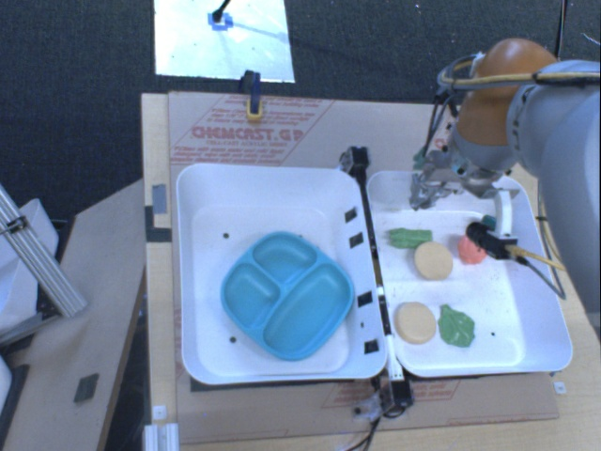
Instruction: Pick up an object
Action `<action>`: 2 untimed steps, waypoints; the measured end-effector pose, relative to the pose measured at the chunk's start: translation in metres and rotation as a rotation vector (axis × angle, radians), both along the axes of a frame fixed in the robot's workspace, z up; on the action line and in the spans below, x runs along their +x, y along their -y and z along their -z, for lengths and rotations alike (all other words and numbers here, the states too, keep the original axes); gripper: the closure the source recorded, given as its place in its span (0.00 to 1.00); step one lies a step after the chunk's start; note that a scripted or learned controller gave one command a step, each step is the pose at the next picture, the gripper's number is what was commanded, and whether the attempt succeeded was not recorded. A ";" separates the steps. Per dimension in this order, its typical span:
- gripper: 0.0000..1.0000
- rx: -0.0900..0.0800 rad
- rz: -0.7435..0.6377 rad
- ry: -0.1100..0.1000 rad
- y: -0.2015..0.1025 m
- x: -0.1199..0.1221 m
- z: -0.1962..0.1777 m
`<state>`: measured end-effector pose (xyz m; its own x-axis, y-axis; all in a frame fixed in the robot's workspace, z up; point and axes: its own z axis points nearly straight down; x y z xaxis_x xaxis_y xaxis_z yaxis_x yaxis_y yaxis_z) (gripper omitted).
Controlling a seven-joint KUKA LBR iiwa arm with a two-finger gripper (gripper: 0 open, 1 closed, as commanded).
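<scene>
Nearest in the right white bin (526, 319) lie a round tan disc (415, 322) and, just right of it, a green leaf-shaped piece (456, 327). Across the divider, the left white bin (202, 252) holds a blue divided plastic plate (286, 294), flat on its floor. Farther back in the right bin sit a second tan disc (434, 260), a flat green strip (409, 238) just beyond it to the left, and a small red-orange lump (471, 250) to its right. Beyond these, over the far left corner of the right bin, the gripper (427, 194) hangs low, near the flat green strip but apart from it. Whether it is spread or closed I cannot tell, and nothing is seen in its grasp. By my reading the pick is not yet made. Every piece rests on a bin floor, so closing on one and lifting it are both left.
</scene>
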<state>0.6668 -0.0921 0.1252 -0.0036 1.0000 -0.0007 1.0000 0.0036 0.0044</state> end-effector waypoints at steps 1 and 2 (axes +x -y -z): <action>1.00 0.000 0.003 0.003 0.009 -0.002 -0.059; 1.00 0.000 0.000 0.001 0.009 0.000 -0.087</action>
<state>0.6664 -0.1010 0.2119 -0.0035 1.0000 -0.0003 1.0000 0.0035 0.0054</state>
